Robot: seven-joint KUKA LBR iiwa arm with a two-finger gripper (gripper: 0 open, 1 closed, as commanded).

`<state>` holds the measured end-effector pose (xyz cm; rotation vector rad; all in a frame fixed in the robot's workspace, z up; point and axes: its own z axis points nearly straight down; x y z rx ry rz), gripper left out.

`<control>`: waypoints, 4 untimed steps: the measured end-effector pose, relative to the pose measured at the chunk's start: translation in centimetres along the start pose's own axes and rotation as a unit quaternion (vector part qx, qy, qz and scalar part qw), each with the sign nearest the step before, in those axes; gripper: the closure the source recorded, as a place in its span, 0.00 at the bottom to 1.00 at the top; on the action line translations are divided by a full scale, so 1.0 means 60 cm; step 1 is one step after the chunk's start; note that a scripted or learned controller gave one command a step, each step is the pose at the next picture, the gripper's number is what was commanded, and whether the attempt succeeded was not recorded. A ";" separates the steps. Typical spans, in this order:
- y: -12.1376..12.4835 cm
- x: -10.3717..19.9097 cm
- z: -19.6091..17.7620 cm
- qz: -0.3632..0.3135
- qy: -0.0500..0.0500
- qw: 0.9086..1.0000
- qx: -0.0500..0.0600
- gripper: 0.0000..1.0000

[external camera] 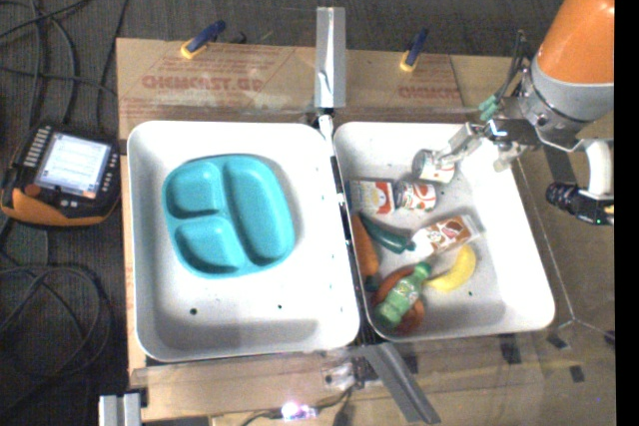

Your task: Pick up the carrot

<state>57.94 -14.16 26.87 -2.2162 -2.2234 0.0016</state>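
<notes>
Gripper (436, 165): hung over the right bin (519, 244), above a small carton (417, 196); whether its grasp was closed or released could not be told. Carrot (365, 246): lay along that bin's left wall, beside a green bottle (400, 295) and banana (454, 271). Left bin (145, 244): held a blue tray (230, 213).

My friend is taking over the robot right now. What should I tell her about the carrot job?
Gripper: hanging over the back part of the right bin, above the small carton. I cannot tell whether it is open or shut, and nothing shows in it.
Carrot: lying along the right bin's left wall, beside the green pepper, apart from the gripper.
Blue tray: sitting in the left bin.
Done: nothing yet; the carrot is untouched.
Left: move the gripper across to the carrot, come down, grasp it and lift.
</notes>
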 end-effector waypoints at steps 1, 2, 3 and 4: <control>-0.139 0.063 0.233 0.066 0.000 0.998 0.002 0.00; -0.154 0.030 0.300 0.066 0.001 0.998 -0.005 0.00; -0.152 0.029 0.284 0.066 0.000 0.998 -0.006 1.00; -0.159 0.145 0.144 0.103 -0.001 0.995 0.001 1.00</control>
